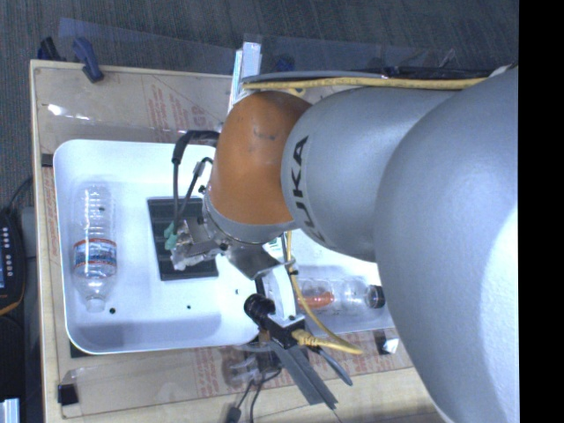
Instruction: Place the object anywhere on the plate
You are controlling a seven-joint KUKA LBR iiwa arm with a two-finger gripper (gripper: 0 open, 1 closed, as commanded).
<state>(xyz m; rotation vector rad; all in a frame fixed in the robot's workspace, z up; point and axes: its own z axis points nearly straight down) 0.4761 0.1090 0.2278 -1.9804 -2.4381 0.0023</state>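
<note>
The grey arm's hand (189, 247) hangs over a flat black square plate (181, 211) near the middle of the left white bin (132, 329); whether it is wide or closed, I cannot tell. A clear plastic water bottle with a blue label (95, 245) lies on its side at the bin's left, well apart from the plate. It looks light, smooth and apt to roll, so gripping across its ribbed middle seems best.
</note>
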